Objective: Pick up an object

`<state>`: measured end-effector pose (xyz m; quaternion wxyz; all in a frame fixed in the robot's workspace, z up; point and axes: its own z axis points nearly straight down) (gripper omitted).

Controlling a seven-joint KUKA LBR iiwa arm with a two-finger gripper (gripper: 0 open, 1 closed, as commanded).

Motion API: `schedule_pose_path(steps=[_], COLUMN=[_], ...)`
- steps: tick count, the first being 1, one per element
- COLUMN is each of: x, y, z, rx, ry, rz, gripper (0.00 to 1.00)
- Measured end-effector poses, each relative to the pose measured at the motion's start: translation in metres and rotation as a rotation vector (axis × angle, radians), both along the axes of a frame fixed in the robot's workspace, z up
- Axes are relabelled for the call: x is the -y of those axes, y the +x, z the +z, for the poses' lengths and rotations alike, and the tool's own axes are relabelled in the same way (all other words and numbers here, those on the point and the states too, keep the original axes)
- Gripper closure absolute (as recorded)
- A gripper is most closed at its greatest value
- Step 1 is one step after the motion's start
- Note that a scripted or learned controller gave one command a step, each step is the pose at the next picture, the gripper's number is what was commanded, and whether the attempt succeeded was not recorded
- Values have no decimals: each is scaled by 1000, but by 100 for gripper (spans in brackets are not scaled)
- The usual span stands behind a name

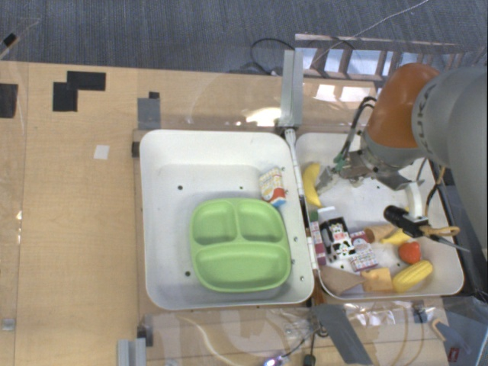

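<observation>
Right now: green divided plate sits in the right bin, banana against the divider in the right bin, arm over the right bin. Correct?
One thing is off: the green divided plate sits in the left bin, not the right. The camera view shows it there, next to a small carton. The rest stands: the banana lies against the divider in the right bin, and the arm is over that bin.

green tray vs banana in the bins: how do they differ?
The green tray lies flat in the left bin; the banana lies in the right bin, by the divider. The tray is wide, with three compartments; the banana is slim and curved, far smaller. The tray is green, the banana yellow. Neither is touched by the hand.
</observation>
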<state>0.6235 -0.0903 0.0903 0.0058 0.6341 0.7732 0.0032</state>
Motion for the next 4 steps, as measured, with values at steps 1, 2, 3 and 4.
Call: schedule_pose_path(steps=[1,2,3,4], x=[10,0,25,49], y=[-64,-80,-130,-107], z=[1,2,1,0], rx=[1,-5,9,1], ry=[1,4,-1,6], rz=[34,-63,78,-186], gripper=[0,0,0,0])
